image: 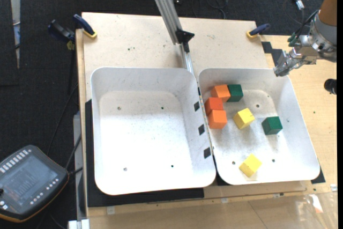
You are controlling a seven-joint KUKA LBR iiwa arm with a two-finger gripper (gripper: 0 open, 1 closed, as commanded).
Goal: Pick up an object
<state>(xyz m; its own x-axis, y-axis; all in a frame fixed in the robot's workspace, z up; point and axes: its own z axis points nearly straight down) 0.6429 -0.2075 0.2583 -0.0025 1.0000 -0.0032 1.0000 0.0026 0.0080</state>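
So the blocks are all sitting in the right bin (300, 131). Three orange blocks (217, 107) are bunched together near the bin's left wall, touching each other, with a dark green block (235, 92) right up against the top orange one. A yellow block (244, 118) sits just beside the orange bunch toward the middle, another green block (272, 125) is further right, and a second yellow block (250, 165) is on its own near the front edge. The left bin (107, 115) is beside it, rims touching. The gripper (283, 68) hovers over the right bin's back right corner, above the rim, apart from every block. Honestly can't tell how its grasping end is set, too small and blurry. Everything rests on a pale wooden surface (139, 40).
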